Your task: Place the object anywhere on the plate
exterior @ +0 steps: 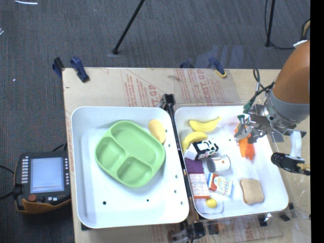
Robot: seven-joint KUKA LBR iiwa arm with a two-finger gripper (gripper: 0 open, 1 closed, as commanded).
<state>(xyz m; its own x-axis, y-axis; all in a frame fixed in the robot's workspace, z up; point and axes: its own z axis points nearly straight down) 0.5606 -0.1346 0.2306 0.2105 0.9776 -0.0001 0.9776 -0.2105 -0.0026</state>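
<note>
Left bin (83,186) held the green plate (130,153) with a yellow piece (157,130) at its rim. Right bin (276,194) held two bananas (204,124), bread slice (251,190), can (219,163), cartons (220,185). Gripper (246,130) sat over the right bin, jaws pinching an orange carrot (247,149), well apart from the plate.

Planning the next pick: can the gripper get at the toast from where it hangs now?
Probably yes. The toast lies flat in the right bin's near corner, with bare floor between it and the carton. The gripper is over the same bin, by the carrot. The bin wall close beside it may crowd a finger.
</note>
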